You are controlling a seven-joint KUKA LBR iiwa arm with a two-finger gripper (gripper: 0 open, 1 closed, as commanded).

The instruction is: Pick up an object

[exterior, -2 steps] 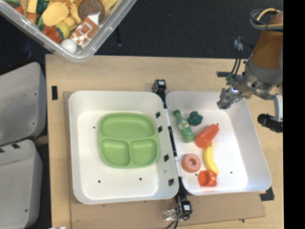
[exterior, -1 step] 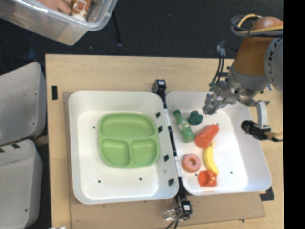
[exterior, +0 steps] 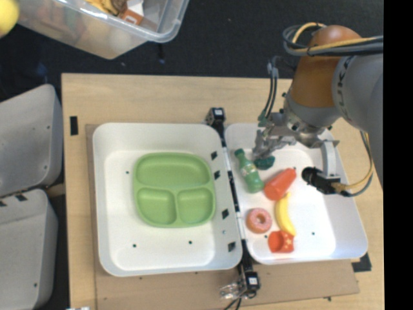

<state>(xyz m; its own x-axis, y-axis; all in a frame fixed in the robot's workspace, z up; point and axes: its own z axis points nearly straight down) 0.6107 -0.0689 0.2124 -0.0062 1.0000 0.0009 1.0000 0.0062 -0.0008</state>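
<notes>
Wooden bench fills the middle of the frame, carrying two shallow white bins: the left bin holds a green divided plate, and the right bin holds the loose toys. Near the top edge of that right bin the gripper hangs low over a dark teal piece, with a green bottle just beside it; whether anything is clasped I cannot tell. Lower right of it lie an orange-red carrot-like piece, a yellow banana, a pink doughnut and a small red piece. The likely risk is crowding: the bottle and the teal piece sit so close that a closing grip could nudge one aside or catch both, and the nearby bin wall leaves little room to correct.
</notes>
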